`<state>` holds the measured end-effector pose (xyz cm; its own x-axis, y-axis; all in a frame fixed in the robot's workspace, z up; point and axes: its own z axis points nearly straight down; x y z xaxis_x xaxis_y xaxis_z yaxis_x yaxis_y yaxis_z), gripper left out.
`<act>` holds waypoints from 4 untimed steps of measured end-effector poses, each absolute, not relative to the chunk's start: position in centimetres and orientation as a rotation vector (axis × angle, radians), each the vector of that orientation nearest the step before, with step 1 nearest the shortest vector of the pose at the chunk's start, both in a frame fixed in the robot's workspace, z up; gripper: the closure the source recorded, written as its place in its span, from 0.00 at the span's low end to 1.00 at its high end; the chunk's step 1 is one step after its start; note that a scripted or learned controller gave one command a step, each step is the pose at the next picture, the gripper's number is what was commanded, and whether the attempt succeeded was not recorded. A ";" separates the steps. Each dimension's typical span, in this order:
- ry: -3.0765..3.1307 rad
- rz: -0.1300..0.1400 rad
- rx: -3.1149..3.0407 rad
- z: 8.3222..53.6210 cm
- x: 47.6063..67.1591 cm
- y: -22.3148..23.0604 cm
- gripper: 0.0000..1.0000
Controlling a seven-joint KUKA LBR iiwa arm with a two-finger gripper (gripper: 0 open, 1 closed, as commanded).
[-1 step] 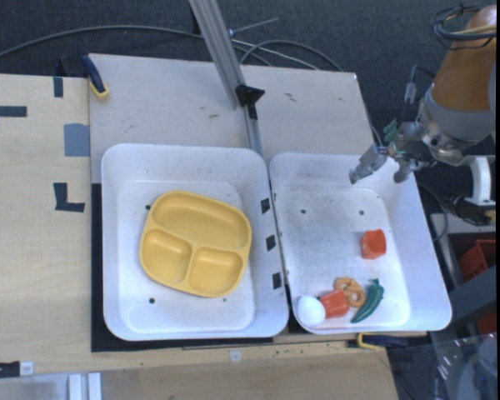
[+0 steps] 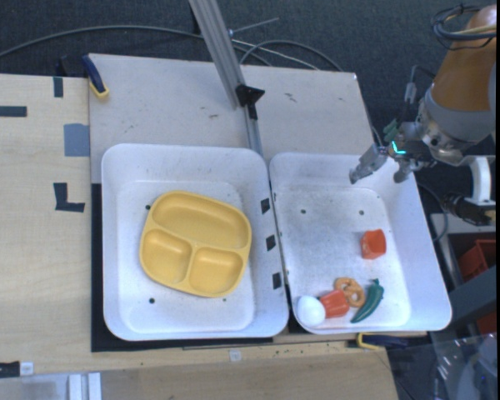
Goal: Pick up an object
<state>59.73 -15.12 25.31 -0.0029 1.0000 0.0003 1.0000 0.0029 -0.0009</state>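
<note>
1. My gripper (image 2: pixel 384 167): over the upper right corner of the right bin (image 2: pixel 417 223), fingers spread apart, nothing between them.
2. My arm (image 2: pixel 462 73): grey with an orange band, up and to the right of the right bin's upper corner.
3. Red block (image 2: pixel 373 243): inside the right bin, right of its middle, well below my gripper, standing alone.
4. White egg (image 2: pixel 310 309): at the right bin's lower left corner.
5. Red piece (image 2: pixel 335 304): just right of the egg, touching it.
6. Pretzel (image 2: pixel 349 287): against the red piece's upper edge.
7. Green pepper (image 2: pixel 369 301): right of the pretzel, slanting along the right bin's lower edge.
8. Left bin (image 2: pixel 117 223): side by side with the right bin.
9. Yellow divided plate (image 2: pixel 197 242): in the left bin, well apart from the right bin's objects.
</note>
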 end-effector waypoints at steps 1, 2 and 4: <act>-2.221 0.007 -2.216 20.2 59.6 -14.1 0.00; -2.220 0.007 -2.216 14.7 60.3 -13.4 0.00; -2.224 0.004 -2.216 10.6 60.2 -13.3 1.00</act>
